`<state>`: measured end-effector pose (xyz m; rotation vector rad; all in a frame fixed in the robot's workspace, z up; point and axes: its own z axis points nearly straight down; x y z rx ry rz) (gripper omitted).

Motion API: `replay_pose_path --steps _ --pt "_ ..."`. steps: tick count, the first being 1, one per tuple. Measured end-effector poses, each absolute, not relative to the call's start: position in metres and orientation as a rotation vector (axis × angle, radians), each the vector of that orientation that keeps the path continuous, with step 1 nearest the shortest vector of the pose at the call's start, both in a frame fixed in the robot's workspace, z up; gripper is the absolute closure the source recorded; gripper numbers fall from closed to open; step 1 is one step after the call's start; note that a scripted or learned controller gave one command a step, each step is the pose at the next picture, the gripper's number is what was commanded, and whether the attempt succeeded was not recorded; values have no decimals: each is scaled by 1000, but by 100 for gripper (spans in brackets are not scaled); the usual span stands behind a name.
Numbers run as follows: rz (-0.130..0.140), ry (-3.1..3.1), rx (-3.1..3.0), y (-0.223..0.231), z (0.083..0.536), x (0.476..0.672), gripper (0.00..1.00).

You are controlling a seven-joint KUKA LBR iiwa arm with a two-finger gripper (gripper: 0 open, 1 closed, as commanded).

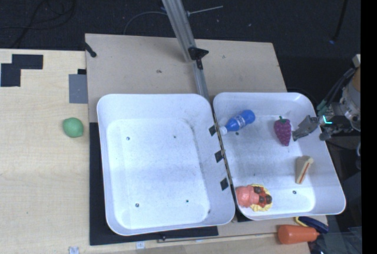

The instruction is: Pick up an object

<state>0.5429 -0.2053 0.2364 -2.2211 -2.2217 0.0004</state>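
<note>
Hovering at the right bin's (330, 188) edge, the gripper (307, 127) sits just beside the purple grapes (283, 130), nothing between its narrowly parted fingers, so it should centre over them and descend straight before closing.

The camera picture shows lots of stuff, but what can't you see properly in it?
- Gripper, camera view: too small and dark to tell how its fingers stand.
- Arm: cut off at the right side.
- Orange thing below the right bin: cut by the bottom edge, something blue and yellow beside it.
- Red and yellow toy: too blurred to name.
</note>
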Motion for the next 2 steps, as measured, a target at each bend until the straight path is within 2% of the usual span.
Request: replay_pose_path --steps 1,2 --pt "1 -2222 -2221 -205 236 543 0" --pt "4 -2219 -2217 -208 174 541 0"
